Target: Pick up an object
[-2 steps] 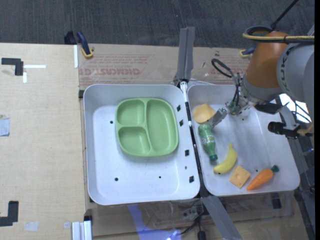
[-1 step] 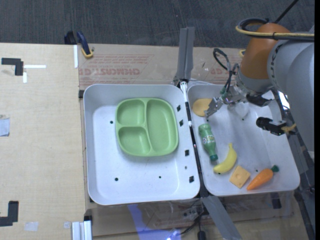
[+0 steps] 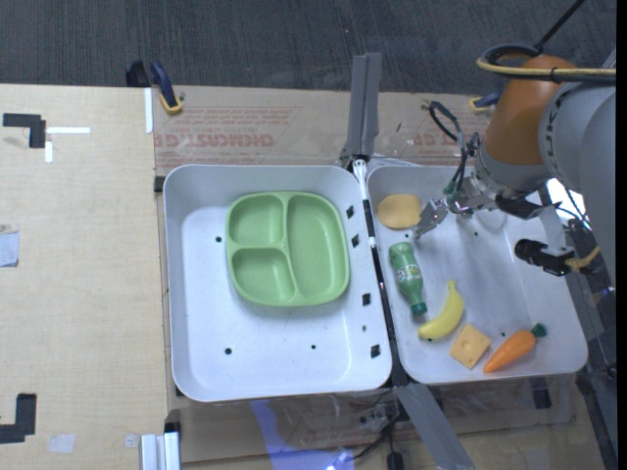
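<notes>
Green and divided into three wells, a plate (image 3: 288,249) lies in the left bin (image 3: 196,292). The right bin (image 3: 509,292) holds a round yellow cookie (image 3: 399,211) near its far left corner, a green bottle (image 3: 407,276), a banana (image 3: 444,313), a cheese wedge (image 3: 470,346) and a carrot (image 3: 510,350) along the near edge. The gripper (image 3: 432,216) hangs just beside the cookie; whether it is spread or clenched cannot be told.

- Your arm (image 3: 578,135) has a smooth grey shell with a rounded orange band above the wrist.
- Black cables loop around it, one ringed in yellow.
- Your tool (image 3: 431,218) is small, metallic and silver-grey.
</notes>
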### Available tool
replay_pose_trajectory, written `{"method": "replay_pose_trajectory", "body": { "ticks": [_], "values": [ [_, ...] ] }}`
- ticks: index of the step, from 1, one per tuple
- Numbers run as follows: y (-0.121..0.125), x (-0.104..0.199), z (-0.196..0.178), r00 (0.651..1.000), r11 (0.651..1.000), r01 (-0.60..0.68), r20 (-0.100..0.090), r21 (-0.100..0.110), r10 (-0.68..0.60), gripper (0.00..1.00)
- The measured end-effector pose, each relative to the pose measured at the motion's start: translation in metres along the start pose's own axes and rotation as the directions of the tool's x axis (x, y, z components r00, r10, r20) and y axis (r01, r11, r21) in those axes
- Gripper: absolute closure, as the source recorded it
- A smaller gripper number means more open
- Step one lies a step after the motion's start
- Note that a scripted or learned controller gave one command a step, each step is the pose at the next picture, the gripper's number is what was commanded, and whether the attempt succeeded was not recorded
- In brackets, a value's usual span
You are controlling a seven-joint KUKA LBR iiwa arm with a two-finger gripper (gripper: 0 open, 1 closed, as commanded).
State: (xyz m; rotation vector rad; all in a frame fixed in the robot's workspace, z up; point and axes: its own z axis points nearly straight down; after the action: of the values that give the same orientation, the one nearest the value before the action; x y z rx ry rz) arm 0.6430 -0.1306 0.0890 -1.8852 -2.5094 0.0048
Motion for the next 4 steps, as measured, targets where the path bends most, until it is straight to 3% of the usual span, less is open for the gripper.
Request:
{"method": "replay_pose_trajectory", "body": {
  "ticks": [1,2,3,4],
  "values": [
    [-0.085,0.032,-0.036,0.935,0.935,0.355,-0.002,-0.001,-0.355,0.0],
    [-0.118,0.063,0.001,0.912,0.913,0.409,-0.002,-0.001,-0.409,0.0],
    [-0.118,0.061,-0.005,0.915,0.915,0.404,-0.004,0.001,-0.404,1.0],
    [-0.071,0.091,-0.099,0.941,0.941,0.339,0.0,0.001,-0.339,1.0]
  ]
}}
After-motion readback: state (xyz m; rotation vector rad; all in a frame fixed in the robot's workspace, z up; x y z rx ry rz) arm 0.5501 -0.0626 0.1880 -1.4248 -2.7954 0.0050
